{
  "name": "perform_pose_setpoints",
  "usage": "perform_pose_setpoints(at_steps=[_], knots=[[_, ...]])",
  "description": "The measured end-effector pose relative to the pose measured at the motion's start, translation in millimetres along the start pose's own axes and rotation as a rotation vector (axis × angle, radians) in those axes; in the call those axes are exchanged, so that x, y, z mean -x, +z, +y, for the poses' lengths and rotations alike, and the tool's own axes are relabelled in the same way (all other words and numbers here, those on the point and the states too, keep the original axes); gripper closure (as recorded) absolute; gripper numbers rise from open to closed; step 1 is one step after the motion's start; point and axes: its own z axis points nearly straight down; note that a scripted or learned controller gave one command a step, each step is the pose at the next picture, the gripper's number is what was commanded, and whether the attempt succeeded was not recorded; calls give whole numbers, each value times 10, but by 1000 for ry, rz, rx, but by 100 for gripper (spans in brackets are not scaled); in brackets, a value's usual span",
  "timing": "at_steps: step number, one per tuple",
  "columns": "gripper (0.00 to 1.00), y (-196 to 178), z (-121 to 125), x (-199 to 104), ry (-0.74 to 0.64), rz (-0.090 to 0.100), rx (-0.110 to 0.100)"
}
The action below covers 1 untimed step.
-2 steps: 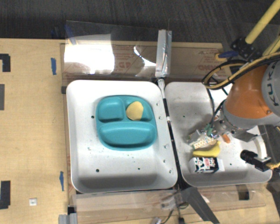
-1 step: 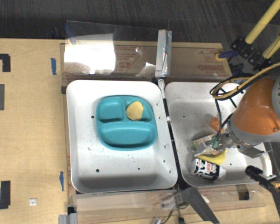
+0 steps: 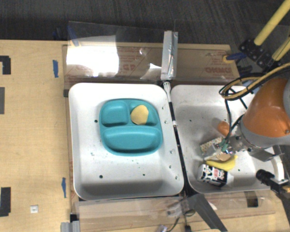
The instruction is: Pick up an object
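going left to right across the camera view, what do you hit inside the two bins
left bin → teal divided tray → yellow ball in the tray's upper right compartment → right bin → black and white can → grey and orange arm. The small clutter under the arm overlaps, so it is left out.

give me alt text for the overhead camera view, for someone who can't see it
A grey and orange robot arm reaches into the right bin, above small clutter including a black-and-white can. The left bin holds a teal divided tray with a yellow lump in its upper right compartment.
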Motion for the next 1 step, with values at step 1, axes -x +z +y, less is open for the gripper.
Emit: perform_pose_setpoints(at_steps=[1], knots=[[100,-826,655,-685,44,14,-21]])
